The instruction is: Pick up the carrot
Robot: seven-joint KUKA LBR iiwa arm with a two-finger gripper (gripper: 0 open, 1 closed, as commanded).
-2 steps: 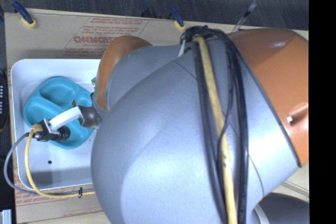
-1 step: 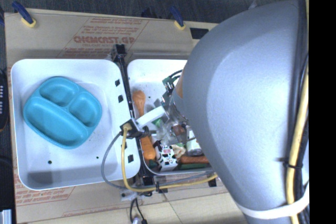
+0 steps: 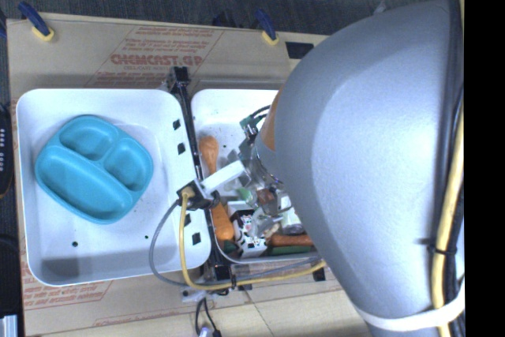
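Note:
The carrot point(image 3: 209, 155) is a long orange piece lying along the left wall of the right bin point(image 3: 229, 102), and its lower end shows again nearer the front. My gripper point(image 3: 238, 181) hangs low in the right bin, right beside and partly over the middle of the carrot, where a pale part crosses it. The bulky grey arm point(image 3: 371, 162) covers most of the right bin and hides the gripper's right side. Whether anything is held cannot be made out.
A blue divided plate point(image 3: 95, 167) lies in the left bin point(image 3: 31, 249). Small items, one green point(image 3: 292, 249) and one white point(image 3: 249, 237), crowd the right bin's front corner. Yellow and grey cables point(image 3: 185, 245) loop over the divider. Blue clamps point(image 3: 267, 26) hold the back edge.

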